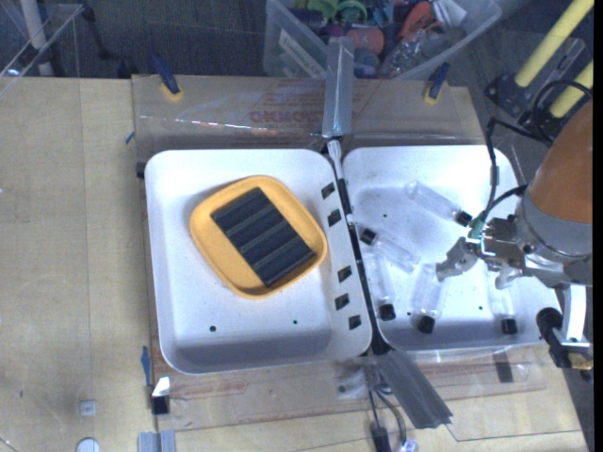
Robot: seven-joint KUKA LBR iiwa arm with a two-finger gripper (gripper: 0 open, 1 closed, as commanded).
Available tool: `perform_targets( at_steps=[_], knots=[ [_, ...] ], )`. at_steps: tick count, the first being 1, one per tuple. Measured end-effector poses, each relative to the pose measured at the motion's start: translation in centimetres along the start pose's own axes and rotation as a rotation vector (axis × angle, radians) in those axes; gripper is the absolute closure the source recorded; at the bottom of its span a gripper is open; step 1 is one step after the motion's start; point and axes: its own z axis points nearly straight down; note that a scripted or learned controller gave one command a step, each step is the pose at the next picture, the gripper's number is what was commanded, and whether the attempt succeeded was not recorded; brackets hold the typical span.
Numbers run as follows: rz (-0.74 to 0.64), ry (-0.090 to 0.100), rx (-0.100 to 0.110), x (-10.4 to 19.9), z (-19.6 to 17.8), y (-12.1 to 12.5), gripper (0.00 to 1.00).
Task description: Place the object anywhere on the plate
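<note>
A yellow plate (209, 222) with rounded corners lies in the left bin (179, 332). On it, near its middle, rests a black ribbed rectangular object (263, 235), lying flat and turned diagonally. My gripper (479, 267) hangs over the right part of the right bin (471, 163), far from the plate. Its two grey fingers (451, 261) are spread apart and nothing shows between them.
Several clear plastic tubes with black caps (424, 299) lie scattered in the right bin, just left of and below the gripper. A metal divider (336, 97) runs between the bins. A clear box of coloured toys (377, 12) stands behind the bins.
</note>
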Motion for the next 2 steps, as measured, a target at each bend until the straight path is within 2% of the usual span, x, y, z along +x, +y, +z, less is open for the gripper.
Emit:
perform_targets(
  at_steps=[2],
  knots=[
    [0.058,0.001,0.002,1.96,0.31,-0.38,0.0]
  ],
)
